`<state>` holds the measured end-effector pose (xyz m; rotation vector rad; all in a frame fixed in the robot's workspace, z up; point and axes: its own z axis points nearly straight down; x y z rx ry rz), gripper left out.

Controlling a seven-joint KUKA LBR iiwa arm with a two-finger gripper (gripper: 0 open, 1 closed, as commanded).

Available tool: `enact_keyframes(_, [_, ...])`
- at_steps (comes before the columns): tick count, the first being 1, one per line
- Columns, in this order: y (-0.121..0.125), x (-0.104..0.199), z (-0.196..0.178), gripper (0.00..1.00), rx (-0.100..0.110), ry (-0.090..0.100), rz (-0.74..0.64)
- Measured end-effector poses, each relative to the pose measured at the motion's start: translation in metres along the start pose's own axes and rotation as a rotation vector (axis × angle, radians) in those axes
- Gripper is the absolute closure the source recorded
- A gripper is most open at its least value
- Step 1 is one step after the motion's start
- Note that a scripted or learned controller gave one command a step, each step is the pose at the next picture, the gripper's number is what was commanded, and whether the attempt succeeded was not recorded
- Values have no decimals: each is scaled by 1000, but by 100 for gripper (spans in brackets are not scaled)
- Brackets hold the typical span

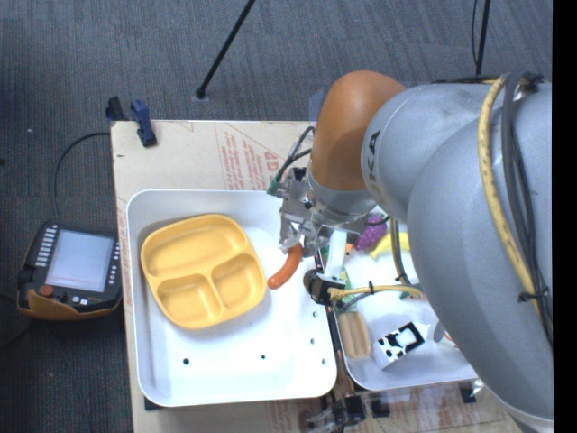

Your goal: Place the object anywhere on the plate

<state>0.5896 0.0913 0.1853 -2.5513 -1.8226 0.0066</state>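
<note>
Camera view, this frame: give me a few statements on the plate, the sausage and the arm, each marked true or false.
1. The yellow plate has three compartments. True.
2. The orange sausage lies inside one of the plate's compartments. False: it is just off the plate's right rim, over the left bin, right below the gripper.
3. The plate sits in the right bin. False: it sits in the left bin; the right bin holds a purple item and a black-and-white block.
4. A blue clamp sits at the bench's far left corner. True.
5. A handheld pendant lies on the floor left of the bench. True.
</note>
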Motion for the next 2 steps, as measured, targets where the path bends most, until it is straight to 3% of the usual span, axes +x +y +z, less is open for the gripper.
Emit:
enact_keyframes(1, [1,93,-26,100,-2,2,45])
enact_keyframes(2, [1,92,-26,0,-2,-2,44])
